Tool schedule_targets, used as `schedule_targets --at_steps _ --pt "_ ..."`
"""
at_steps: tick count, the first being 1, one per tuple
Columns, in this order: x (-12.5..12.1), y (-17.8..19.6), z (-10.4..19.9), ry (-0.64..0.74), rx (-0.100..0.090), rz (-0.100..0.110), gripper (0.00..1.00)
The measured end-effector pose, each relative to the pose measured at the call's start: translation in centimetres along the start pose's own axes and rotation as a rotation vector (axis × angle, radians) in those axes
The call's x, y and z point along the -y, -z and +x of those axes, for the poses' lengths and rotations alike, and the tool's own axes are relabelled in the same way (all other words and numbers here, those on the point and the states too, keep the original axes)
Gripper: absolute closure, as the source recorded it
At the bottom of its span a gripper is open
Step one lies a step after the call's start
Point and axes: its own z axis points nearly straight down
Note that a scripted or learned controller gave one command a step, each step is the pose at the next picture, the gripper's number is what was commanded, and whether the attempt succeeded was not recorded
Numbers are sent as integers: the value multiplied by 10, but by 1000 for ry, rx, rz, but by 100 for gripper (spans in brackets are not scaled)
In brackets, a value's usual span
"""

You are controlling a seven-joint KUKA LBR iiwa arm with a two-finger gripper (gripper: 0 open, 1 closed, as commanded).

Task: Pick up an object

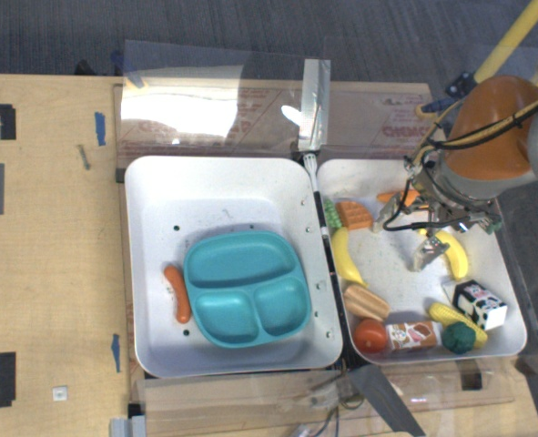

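Wooden bench — two white bins — grey carpet behind.

The arm runs off the picture's right edge, and its wrist covers the far right corner of the right bin. Beneath that wrist, the claw is a blur of cables and metal. An orange thing peeks out just left of the wrist, too hidden to name.
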Motion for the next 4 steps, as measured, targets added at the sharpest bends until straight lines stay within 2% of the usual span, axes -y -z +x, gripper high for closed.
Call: schedule_targets --at_steps 1,2,3,4 --pt "60 48 46 110 -1 6 0" --pt "18 1 105 229 0 3 0" --pt "-3 1 46 214 4 4 0" --pt "-2 14 42 213 14 12 100"
